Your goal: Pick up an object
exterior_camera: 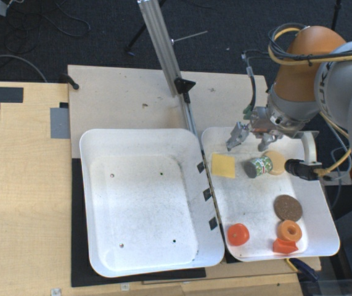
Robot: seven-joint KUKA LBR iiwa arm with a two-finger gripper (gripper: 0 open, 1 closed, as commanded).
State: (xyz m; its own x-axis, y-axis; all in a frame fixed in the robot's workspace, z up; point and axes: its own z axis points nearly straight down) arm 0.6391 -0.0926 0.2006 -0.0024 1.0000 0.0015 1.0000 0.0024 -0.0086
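Observation:
My gripper (251,140) hangs over the back of the right bin (323,239), its two fingers spread apart with nothing between them. Just below it lie a yellow block (223,165) to the left and a small green-and-white can (259,167) on its side, with a pale round piece (277,163) beside the can. Nearer the front of the same bin sit a brown round cookie (288,208), an orange ring on a red base (288,235) and a red-orange round piece (238,234).
The left bin (139,202) lies beside the right one, joined by black clips (206,193). A slanted aluminium bar (163,48) rises behind the bins. A black-tipped white part (302,167) on the arm's side reaches over the right bin's right edge.

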